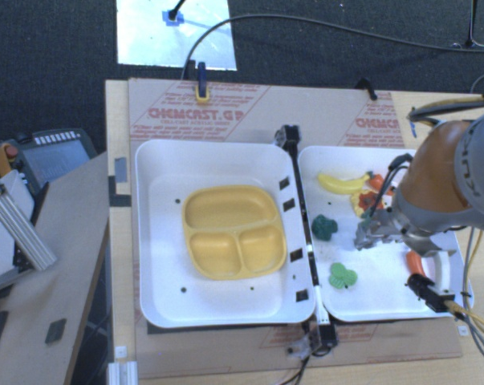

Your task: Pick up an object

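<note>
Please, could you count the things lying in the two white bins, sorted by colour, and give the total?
Yellow: 2, the divided tray in the left bin and the banana in the right bin.
Green: 2, a dark broccoli-like piece and a lighter leafy piece.
Orange or red: 2 at least, one beside the banana, one below the hand; the arm hides part.
Total: 6 visible.

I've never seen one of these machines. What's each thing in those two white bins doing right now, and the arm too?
Yellow tray: flat in the left bin, its three compartments bare.
Banana: lying at the far side of the right bin.
Dark green piece: loose on the bin floor.
Light green piece: loose, nearer the front.
Orange piece: lying beside the arm.
Tool: low over the right bin; no object visible in it.
</note>
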Controlling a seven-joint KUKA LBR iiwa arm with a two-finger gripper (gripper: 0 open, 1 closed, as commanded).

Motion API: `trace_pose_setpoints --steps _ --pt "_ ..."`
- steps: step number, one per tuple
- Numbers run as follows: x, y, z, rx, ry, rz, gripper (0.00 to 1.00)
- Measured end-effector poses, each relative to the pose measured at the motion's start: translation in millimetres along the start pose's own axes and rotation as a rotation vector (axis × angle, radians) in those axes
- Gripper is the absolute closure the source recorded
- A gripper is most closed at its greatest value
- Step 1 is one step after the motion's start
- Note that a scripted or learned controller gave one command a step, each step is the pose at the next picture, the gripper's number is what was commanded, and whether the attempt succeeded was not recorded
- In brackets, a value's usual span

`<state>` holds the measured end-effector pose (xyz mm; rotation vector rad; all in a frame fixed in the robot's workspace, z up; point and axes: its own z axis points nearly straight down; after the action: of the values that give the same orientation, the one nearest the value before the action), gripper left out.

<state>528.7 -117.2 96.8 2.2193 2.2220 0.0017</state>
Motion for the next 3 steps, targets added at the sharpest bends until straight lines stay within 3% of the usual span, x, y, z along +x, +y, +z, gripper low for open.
trace_pose_setpoints --steps 3 --pt "2.0 -4.8 -166.5 -0.005 -0.002 -0.003 1.00"
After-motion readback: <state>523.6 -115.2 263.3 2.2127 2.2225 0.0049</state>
